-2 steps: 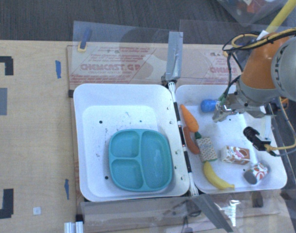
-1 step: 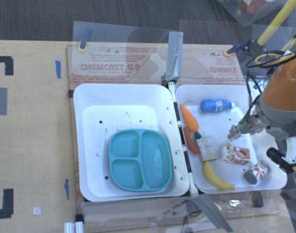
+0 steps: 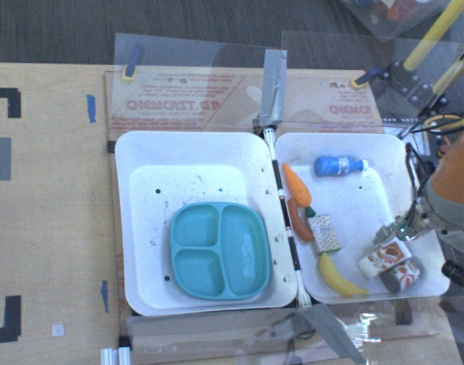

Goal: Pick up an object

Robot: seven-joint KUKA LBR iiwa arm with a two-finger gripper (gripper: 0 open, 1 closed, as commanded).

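Camera view puts our gripper low in the right bin, just above the small white carton lying beneath its tip, whether released or clenched we cannot tell, so we judge nothing is lifted yet.

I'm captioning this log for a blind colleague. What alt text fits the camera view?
From the right, a grey robot arm's gripper hangs over a small carton in the right bin, which also holds a banana, carrot and blue bottle. The left bin holds a teal divided plate.
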